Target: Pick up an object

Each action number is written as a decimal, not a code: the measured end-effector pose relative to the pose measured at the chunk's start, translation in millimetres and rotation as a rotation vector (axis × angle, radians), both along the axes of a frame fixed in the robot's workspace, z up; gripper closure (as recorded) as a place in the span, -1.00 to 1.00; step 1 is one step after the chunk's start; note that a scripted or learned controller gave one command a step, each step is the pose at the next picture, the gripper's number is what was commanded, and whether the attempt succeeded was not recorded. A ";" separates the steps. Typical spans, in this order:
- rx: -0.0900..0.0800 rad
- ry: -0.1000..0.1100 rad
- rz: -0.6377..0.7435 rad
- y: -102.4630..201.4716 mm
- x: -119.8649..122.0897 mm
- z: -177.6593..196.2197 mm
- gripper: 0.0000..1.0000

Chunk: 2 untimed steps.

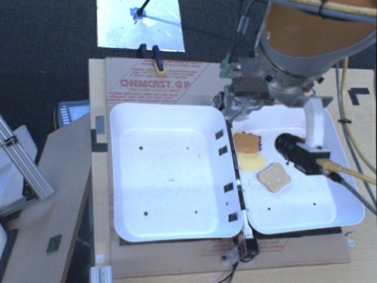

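Three small food-like pieces lie in the right bin [330, 211], close to its left wall. An orange block with a reddish top [247, 142] sits farthest back. A flat pale yellow piece [252, 162] lies just in front of it, and a beige toast-shaped piece [274, 177] is nearest the front. My gripper [234, 108] hangs over the bin's back left corner, just behind the orange block and apart from it. A black cylinder on a white bracket [296, 151] juts from the wrist, right of the pieces.
The left bin [165, 217] adjoins the right one along a clipped seam [232, 187]. Both rest on cardboard [153, 84] held by clamps [159, 61] at the back. A shiny square plate [138, 16] lies beyond. Yellow cables [353, 178] cross the right bin's edge.
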<state>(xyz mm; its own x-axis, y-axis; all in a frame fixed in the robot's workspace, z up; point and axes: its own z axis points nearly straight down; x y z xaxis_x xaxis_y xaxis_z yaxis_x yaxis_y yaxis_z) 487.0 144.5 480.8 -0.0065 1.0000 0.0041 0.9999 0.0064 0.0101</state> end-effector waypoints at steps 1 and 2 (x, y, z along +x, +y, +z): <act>-0.003 0.007 0.001 38.9 49.8 -14.4 1.00; 0.000 0.001 0.002 92.9 110.3 28.7 1.00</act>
